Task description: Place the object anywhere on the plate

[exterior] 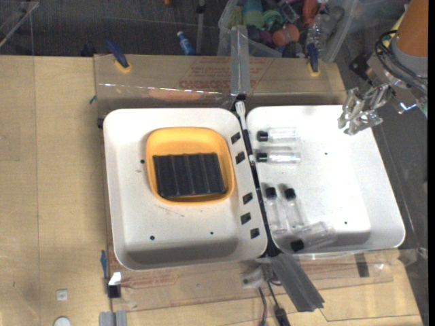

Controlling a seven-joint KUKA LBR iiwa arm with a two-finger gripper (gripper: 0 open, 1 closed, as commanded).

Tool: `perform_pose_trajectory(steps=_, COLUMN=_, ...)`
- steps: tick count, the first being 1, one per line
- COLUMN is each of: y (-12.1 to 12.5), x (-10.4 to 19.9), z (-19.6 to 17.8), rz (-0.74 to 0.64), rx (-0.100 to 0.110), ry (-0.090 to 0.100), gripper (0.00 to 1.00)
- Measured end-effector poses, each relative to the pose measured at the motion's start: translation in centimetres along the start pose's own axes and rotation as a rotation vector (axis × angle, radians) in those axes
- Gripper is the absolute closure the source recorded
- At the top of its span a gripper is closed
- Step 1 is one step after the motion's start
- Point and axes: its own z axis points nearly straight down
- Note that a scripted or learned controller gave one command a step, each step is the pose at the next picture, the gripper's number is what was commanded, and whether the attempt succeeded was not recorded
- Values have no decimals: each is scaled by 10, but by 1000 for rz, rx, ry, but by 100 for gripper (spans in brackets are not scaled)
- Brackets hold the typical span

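An orange plate [158, 145] sits in the left bin [122, 216], with a black ridged block [189, 174] lying on it. Several clear vials with black caps lie in the right bin [353, 182]: one [277, 135] near the back, one [279, 157] just below it, two [282, 206] near the divider and one [309, 238] at the front edge. My gripper [360, 113] hangs over the right bin's back right corner, well apart from the vials, with nothing seen between its fingers.
A clear divider panel [239, 66] stands between the bins at the back. A bin of colourful toys [285, 9] sits behind the bench. The arm [411, 26] comes in from the upper right.
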Motion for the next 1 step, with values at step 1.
perform_pose_trajectory(steps=1, y=-19, x=8, z=-30, rz=-276, rx=-1, ry=0, gripper=100)
